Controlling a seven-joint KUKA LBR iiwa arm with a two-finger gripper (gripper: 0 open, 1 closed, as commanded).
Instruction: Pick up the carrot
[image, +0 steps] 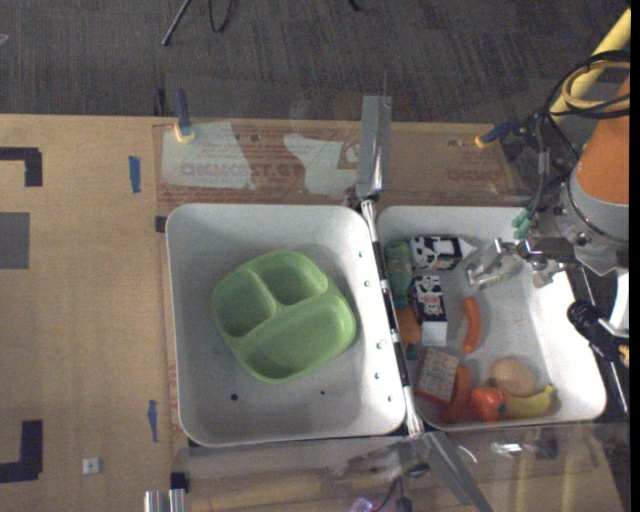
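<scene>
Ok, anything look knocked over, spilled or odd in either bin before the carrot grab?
Nothing spilled or broken. The green plate sits askew in the left bin. In the right bin the toy food is crowded along the left and near walls; the carrot lies apart, below the gripper.

Light green divided plastic plate (284, 315) in left white bin (190, 330); slim orange carrot (471, 325), black-and-white cow-patterned cartons (431, 298), yellow banana (531, 403) in right white bin (570, 340).

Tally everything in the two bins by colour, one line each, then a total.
Green: 2, divided plate, packet
Black-and-white cartons: 2
Orange/red: 5, including carrot, tomato
Yellow: 1, banana
Tan: 1, potato
Total: 11
</scene>
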